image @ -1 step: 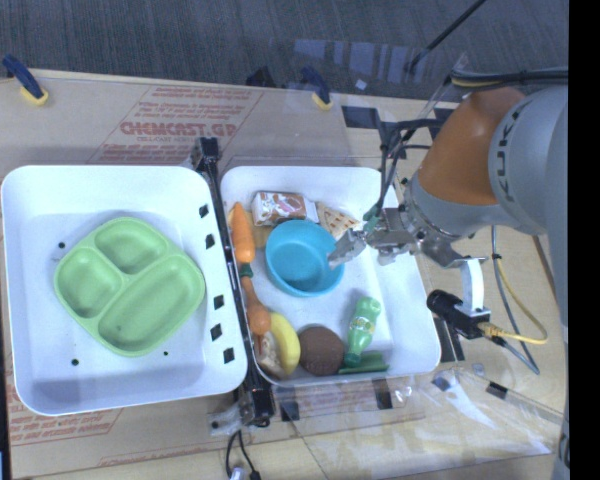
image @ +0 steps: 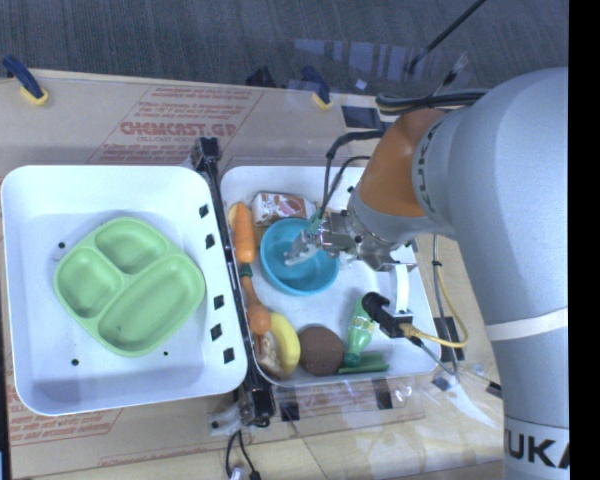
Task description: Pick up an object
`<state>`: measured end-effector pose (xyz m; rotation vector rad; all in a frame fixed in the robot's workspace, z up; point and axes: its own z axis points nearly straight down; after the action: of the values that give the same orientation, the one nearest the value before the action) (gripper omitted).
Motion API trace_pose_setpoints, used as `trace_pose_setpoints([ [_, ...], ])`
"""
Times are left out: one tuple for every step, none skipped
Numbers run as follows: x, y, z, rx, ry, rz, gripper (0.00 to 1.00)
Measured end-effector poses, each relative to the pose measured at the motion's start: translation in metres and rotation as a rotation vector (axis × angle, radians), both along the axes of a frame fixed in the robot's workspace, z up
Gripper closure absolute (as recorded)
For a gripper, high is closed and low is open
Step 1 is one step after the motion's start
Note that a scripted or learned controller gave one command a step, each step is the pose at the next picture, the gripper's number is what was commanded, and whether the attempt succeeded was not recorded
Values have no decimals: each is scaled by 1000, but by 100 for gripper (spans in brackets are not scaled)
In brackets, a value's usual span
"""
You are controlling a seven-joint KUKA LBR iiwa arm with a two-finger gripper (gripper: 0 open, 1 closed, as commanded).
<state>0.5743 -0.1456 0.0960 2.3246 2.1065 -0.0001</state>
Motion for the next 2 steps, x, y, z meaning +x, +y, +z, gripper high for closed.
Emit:
trace_pose_setpoints([
  [-1, -8, 12, -13, 2, 0, 100],
  [18, -12, 11, 7, 18, -438, 100],
])
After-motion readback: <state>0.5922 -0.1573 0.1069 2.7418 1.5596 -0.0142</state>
